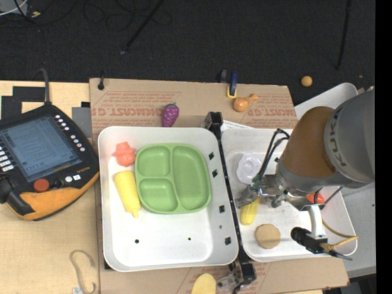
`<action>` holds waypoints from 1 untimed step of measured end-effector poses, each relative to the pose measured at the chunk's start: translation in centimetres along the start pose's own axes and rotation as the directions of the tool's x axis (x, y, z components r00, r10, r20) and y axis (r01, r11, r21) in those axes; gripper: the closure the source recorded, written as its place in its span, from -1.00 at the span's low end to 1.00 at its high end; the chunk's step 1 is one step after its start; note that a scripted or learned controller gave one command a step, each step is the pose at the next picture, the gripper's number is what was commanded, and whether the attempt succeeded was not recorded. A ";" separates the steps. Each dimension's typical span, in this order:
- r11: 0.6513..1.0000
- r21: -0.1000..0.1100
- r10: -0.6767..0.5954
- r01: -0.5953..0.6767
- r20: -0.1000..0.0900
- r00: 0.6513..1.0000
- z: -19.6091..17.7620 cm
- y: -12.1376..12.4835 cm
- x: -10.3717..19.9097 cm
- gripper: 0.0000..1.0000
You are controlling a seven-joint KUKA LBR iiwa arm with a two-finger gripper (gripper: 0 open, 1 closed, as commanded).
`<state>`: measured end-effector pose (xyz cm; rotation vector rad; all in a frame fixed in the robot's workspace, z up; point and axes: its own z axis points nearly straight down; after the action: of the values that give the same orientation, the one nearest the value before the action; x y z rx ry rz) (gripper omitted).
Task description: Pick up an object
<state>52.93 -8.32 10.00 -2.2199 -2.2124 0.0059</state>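
My gripper (253, 196) hangs low in the right bin (343, 222), at its left side, with the grey and orange arm reaching in from the right. Just below it lies a small yellow object (249, 212), partly covered by the gripper. A tan round object (267, 236) rests near the bin's front edge. A pale translucent object (247, 166) lies behind the gripper. The left bin (159, 244) holds a green divided plate (173, 178), a yellow banana-like toy (127, 192) and a pink-red toy (124, 154).
On the cardboard behind the bins lie purple grapes (170, 113) and an orange pear-shaped toy (243, 102), next to a clamp (232, 86). A teach pendant (43, 158) lies to the left. A yellow object (204, 283) sits in front of the bins.
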 end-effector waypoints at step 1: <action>1.000 -0.003 -0.001 0.001 0.001 1.000 1.4 -0.1 0.0 -1.00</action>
<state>52.85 -8.29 8.63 -2.2209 -2.2150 0.0042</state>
